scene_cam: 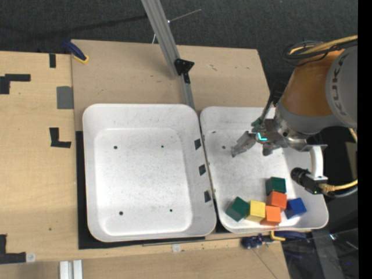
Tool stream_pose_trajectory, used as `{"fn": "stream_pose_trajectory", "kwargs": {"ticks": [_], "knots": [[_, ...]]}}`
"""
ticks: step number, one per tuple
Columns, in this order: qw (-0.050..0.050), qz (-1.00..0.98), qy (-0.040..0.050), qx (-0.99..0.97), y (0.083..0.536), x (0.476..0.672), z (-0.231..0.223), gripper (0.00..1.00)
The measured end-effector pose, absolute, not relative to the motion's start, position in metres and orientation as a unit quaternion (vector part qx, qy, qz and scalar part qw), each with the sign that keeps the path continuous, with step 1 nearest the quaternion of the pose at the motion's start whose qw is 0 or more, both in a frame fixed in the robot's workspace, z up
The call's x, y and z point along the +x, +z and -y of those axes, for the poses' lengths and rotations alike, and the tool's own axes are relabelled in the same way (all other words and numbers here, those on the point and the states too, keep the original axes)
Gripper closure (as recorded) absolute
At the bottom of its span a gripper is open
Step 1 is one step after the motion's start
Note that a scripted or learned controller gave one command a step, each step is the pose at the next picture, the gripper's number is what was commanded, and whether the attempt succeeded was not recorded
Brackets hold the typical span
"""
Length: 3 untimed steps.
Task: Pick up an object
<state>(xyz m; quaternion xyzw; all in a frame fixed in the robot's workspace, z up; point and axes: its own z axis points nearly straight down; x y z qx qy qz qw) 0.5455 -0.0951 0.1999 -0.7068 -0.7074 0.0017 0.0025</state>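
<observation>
You have the two-finger gripper (251, 144) hanging over the middle of the right-hand shallow white bin (224, 120), its fingers spread apart with nothing between them. One grey finger (239, 149) points out toward the bin's left wall, the other sits closer under the wrist.

What you want lies toward the near right corner of that bin: a tight cluster of small coloured blocks. From the gripper, the cluster is off toward the bin's near edge and a little to the right, apart from the fingers, with bare bin floor between. The dark green block (237, 208) is the leftmost and stands a little free on its left side, so it is probably your easiest target. The yellow block (257, 209) touches it, then the two orange blocks (274, 207), another green block (276, 185) behind them, and the blue block (295, 206) against the right wall.

Crowding is the risk: a finger coming down between touching blocks will likely push rather than grip.

The left-hand white bin (93, 121) sits just beside, across the shared rim.
</observation>
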Motion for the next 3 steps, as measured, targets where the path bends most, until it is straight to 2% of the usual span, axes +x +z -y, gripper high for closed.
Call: {"fn": "stream_pose_trajectory", "kwargs": {"ticks": [1,3], "knots": [[0.001,0.708,0.0006,-0.706,0.202,0.546,0.095,0.00],[0.002,0.707,0.0027,-0.707,0.112,0.549,0.098,0.00]]}}
